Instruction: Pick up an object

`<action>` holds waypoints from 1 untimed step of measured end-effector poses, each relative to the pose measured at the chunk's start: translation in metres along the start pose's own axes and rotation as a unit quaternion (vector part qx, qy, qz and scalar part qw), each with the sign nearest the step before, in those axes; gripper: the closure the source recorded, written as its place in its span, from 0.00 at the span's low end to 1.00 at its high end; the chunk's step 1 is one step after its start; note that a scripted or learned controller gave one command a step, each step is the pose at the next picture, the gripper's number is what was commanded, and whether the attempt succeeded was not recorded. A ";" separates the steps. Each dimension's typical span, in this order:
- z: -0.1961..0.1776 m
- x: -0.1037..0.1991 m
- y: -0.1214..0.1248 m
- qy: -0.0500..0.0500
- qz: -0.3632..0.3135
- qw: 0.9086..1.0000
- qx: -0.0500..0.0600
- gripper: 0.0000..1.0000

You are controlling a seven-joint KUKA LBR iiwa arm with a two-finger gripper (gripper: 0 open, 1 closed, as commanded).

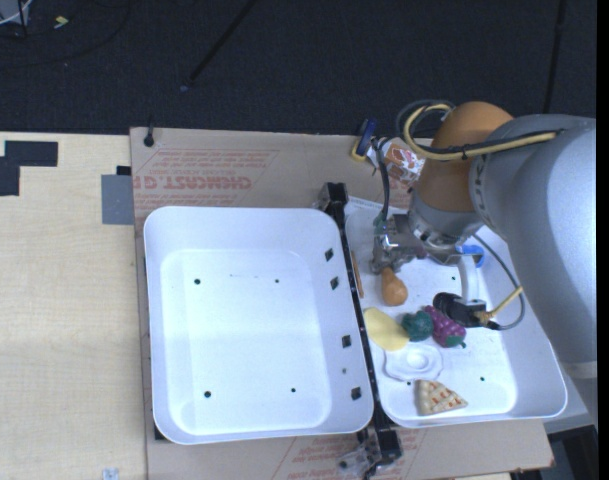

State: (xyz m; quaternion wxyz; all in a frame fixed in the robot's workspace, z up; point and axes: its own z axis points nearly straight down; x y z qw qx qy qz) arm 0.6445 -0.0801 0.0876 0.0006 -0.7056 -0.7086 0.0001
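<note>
Here we see the grey arm (pixel 544 208) with its orange band (pixel 462 158) reaching in from the right over the right bin (pixel 539 393). Its gripper (pixel 389 258) hangs low near the far left part of that bin, close to the wall shared with the left bin (pixel 169 318). We cannot tell how the gripper is set, since it is small and partly hidden by cables and metal parts, and we see nothing clearly caught in it.

Just below the gripper lies a small brown, pear-like piece (pixel 394 288); we cannot tell whether the two touch. Nearer the camera, a yellow piece (pixel 385 329) rests against the shared wall. Beside it sits a dark green piece (pixel 418 325), touching a bunch of purple grapes (pixel 447 327). A white fried egg (pixel 412 361) lies just in front of these, and a pizza slice (pixel 438 398) sits near the bin's front edge.
</note>
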 end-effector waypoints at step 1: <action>-0.106 0.076 -0.040 0.002 -0.001 1.000 -0.003 1.00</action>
